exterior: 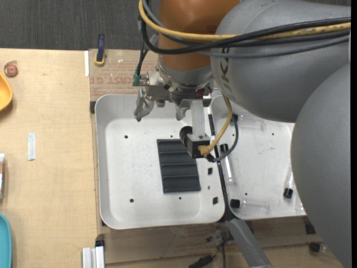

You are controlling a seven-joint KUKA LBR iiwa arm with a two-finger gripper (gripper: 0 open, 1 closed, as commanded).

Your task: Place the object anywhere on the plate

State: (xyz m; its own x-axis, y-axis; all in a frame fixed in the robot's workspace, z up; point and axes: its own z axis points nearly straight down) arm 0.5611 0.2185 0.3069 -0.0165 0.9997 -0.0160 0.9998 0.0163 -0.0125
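A black ribbed rectangular slab (178, 166) lies flat in the middle of the left white bin (111, 149). My gripper (159, 113) hangs over the far part of that bin, just beyond the slab's far end. Its two fingers (139, 110) stand apart and open, with bare bin floor showing between them. Part of a yellow plate (3, 94) shows at the far left edge of the wooden bench, well away from the bins. The large grey and orange arm covers the upper right of the view.
The right bin (262, 205) is partly hidden under the arm and holds a small black piece (288, 193). Two tiny dark bits (210, 171) lie by the left bin's right wall. A teal thing (3, 242) sits at the lower left.
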